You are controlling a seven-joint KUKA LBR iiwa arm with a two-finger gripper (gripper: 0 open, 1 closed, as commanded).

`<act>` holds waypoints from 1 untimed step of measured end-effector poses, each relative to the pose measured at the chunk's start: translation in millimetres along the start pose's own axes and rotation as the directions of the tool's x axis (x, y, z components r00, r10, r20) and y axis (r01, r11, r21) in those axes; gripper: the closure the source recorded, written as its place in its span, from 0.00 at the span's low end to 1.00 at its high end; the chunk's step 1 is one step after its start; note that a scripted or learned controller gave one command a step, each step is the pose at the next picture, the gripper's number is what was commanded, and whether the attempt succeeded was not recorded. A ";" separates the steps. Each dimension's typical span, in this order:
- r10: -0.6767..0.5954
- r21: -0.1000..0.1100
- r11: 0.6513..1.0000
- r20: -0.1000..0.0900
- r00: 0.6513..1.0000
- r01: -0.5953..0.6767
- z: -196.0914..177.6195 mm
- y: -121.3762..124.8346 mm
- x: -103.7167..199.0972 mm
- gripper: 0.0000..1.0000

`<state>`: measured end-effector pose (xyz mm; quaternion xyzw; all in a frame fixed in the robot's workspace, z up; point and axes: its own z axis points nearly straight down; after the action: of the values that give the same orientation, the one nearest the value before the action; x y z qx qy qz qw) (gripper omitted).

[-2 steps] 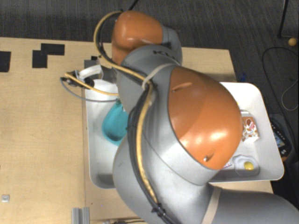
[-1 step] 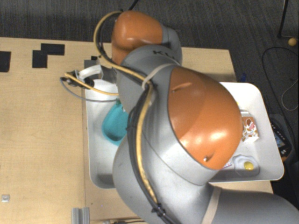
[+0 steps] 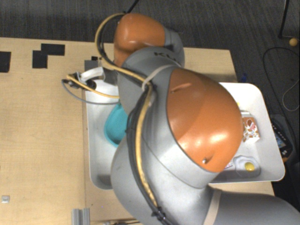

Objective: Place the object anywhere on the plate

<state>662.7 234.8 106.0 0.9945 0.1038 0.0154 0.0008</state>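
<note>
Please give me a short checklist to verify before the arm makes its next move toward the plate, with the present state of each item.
1. Plate located: ok, a teal edge shows in the left bin.
2. Plate surface free for placing: cannot tell, the arm covers most of it.
3. Object between the tool's fingers: cannot tell, the arm hides it.
4. Right bin contents: ok, small items lie near its edge.
5. Cables at the left bin's top: ok, visible beside the arm.
</note>
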 end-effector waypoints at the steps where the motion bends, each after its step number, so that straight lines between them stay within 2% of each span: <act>1: 0.001 0.001 1.000 0.006 1.000 -0.001 4.6 -1.3 -10.6 1.00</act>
<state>652.2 233.8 101.1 0.9945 0.1035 0.0126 0.0008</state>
